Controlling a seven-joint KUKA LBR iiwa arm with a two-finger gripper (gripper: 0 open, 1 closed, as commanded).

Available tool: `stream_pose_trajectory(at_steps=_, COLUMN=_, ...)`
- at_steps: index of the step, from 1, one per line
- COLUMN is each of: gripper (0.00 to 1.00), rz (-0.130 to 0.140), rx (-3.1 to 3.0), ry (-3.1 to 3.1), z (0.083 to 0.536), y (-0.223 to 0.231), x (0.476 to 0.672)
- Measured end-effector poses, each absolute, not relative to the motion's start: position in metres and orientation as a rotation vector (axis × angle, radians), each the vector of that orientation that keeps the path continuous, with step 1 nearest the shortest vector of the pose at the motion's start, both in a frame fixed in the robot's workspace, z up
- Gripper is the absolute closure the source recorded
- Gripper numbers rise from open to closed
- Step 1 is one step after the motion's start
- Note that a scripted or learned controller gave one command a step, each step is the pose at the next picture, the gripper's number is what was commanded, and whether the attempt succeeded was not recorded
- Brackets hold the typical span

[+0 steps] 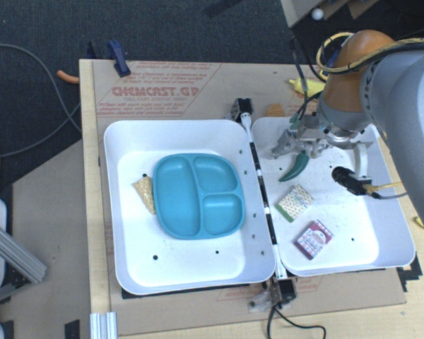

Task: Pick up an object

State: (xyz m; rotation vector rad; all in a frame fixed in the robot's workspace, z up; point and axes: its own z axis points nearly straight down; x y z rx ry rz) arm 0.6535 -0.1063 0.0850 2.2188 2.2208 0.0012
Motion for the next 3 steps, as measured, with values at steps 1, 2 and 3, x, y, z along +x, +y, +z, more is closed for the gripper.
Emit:
stream_pose_trajectory(at_steps=1, gripper=0.00, rz=-0.002, rx=2.223, ry=2.222, z=0.085, y=-0.107, x=0.642)
stream_pose_trajectory(at_steps=2, gripper=0.00, rz=0.002, rx=2.218, ry=2.221, z=0.085, y=-0.104, x=0.667)
stream_pose_trajectory(at_steps=3, gripper=0.00, rz=-0.002, rx=2.222, ry=2.222, z=0.085, y=-0.108, x=0.635)
